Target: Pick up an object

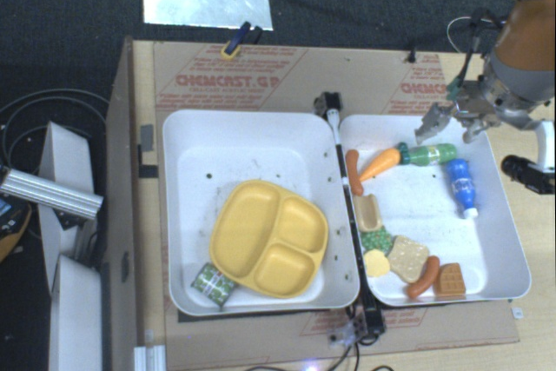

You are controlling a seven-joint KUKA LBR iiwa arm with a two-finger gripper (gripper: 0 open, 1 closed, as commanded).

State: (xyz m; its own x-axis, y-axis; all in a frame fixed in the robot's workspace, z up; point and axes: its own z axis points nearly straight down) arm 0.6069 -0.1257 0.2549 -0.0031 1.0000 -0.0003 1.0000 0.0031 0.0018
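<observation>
While the gripper (450, 125) hangs over the right bin's (508, 230) far edge with its fingers spread and nothing between them, the green bottle (427, 155) lies just below it. That bottle rests on its side, translucent green, between a toy carrot (380, 162) and a blue bottle (461, 184).

Red printed lettering reading "CHEMCAST GP" runs across the brown protective sheet (261, 69) that covers the surface, just above the left white bin (174, 187). The same red print repeats elsewhere on the sheet, including near the right bin's (512, 265) upper corner, but there it is tilted and partly hidden. Labels on the blue bottle (460, 183) and green bottle (427, 155) are too small to read.
</observation>
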